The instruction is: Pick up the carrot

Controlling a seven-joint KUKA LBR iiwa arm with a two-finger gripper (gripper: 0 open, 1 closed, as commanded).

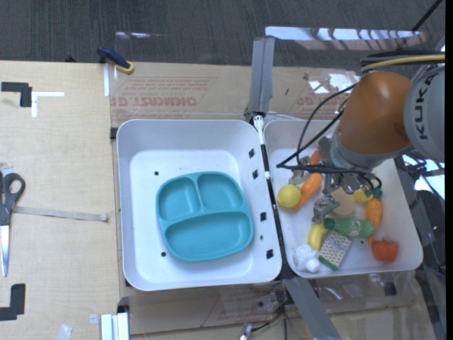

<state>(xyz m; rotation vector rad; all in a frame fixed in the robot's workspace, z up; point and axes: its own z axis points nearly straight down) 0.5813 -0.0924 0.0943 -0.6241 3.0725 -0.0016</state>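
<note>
The carrot (309,186) lies in the right bin (405,205), in its upper left part, slanting down to the left with its lower end touching a yellow lemon (288,196). The gripper (331,205) hangs low over the middle of this bin, just right of the carrot; whether it is open or closed I cannot tell, and nothing can be seen held in it. The grey arm with its orange band (375,112) leans in from the right and covers the upper part of the bin.

Around the gripper lie other toy foods: a second orange piece (374,211) to the right, a green bottle (350,227) lying on its side below, a red pepper (384,249) near the lower right corner, a speckled sponge (335,250) and a white lump (306,258) at the lower left.

The left bin (134,190) holds a blue divided plate (204,217). On the bench, scissors (7,211) lie at the far left.
</note>
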